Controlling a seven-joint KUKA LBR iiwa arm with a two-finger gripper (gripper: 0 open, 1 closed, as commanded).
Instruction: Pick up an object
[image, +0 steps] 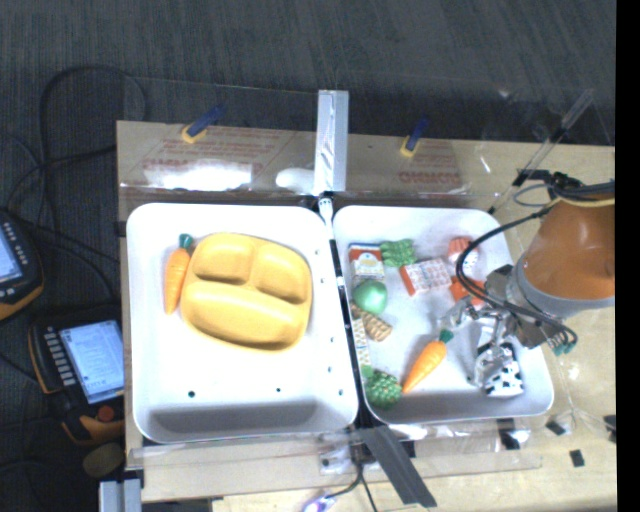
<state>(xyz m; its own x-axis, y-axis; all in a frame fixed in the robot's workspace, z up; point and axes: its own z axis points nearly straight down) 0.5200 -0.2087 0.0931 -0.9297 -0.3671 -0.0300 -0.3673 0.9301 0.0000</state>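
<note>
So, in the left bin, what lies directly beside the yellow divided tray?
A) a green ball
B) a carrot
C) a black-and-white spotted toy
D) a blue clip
B: a carrot lies along the left edge of the yellow tray in the left bin; the green ball and the spotted toy are in the right bin.

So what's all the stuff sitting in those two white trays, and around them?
yellow divided plate: 1, yellow, left bin
carrot: 1, orange, left bin, beside the plate
second carrot: 1, orange, right bin
green ball: 1, green, right bin
black-and-white spotted toy: 1, right bin's near right corner
small packets: several, mixed colours, right bin's far side
bins: 2, white, side by side
handheld screen: 1, dark, left of the bench
end effector: 1, metal, low over the right bin
</note>
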